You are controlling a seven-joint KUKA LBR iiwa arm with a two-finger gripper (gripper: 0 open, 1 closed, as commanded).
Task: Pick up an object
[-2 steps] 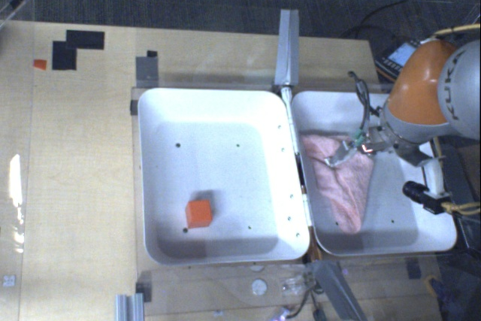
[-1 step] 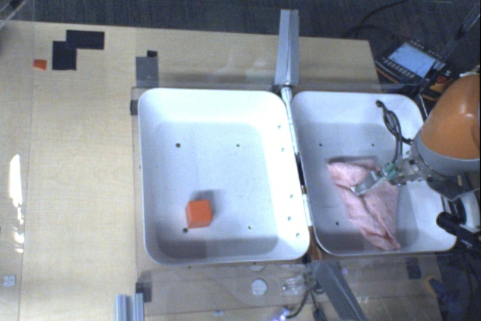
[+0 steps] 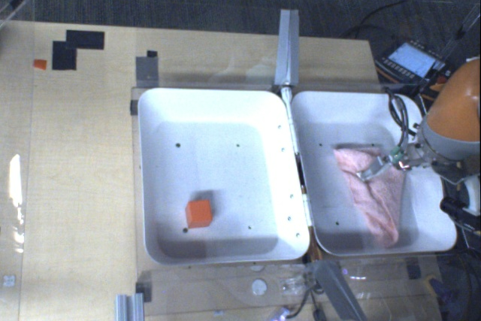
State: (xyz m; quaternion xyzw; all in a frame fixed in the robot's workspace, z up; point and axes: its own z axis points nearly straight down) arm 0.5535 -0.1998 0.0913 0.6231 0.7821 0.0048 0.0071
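1. Fingers (image 3: 373,172) lie low over the cloth (image 3: 370,193), reaching leftward onto its upper part; whether they are spread, pressed together or pinching fabric cannot be told at this size.
2. Gripper (image 3: 379,168) itself sits just right of the cloth's top edge, with its metal body at the cloth's upper right corner.
3. Arm (image 3: 457,116), with its orange band, rises to the right of the cloth, beyond the bin wall.
4. Cloth is pink, crumpled, and runs from the middle of the right bin (image 3: 338,113) down toward its lower edge.
5. Block (image 3: 199,213), small and orange, lies well to the left of the cloth, in the lower part of the left bin (image 3: 218,105).
6. Either thing would satisfy the task; judging by the arm's position, the cloth is the target.
7. Risk: the fingers may catch only a thin fold, so the cloth could slide out as the arm lifts.
8. Risk: fingers closing too high would meet no fabric at all; closing too low, they could press into the bin floor.
9. Risk: a long hanging cloth could drag on the bin wall and pull free.
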